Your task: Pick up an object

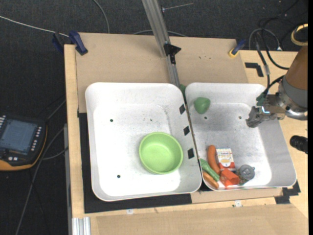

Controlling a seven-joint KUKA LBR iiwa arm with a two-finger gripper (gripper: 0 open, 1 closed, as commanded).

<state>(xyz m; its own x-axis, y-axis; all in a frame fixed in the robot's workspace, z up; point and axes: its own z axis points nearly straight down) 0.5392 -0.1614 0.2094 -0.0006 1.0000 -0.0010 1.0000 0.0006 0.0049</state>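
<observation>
My gripper [254, 118] hangs over the right part of the right bin [274, 146], with nothing visible between its fingers. Toy food is piled in that bin's near left corner: an orange carrot [212, 156], a small white and orange box [224, 156], a red piece [228, 176], a grey round object [245, 172] and a green and orange piece [210, 177]. A small green object [201, 104] lies near the bin's far left corner. A green bowl [161, 152] stands in the left bin [105, 131].
A metal pole [159, 26] slants up from between the bins. Blue clamps [77, 42] sit on the bench's far corners. A handheld pendant [19, 141] lies off the bench at the left. Cables run across the dark floor.
</observation>
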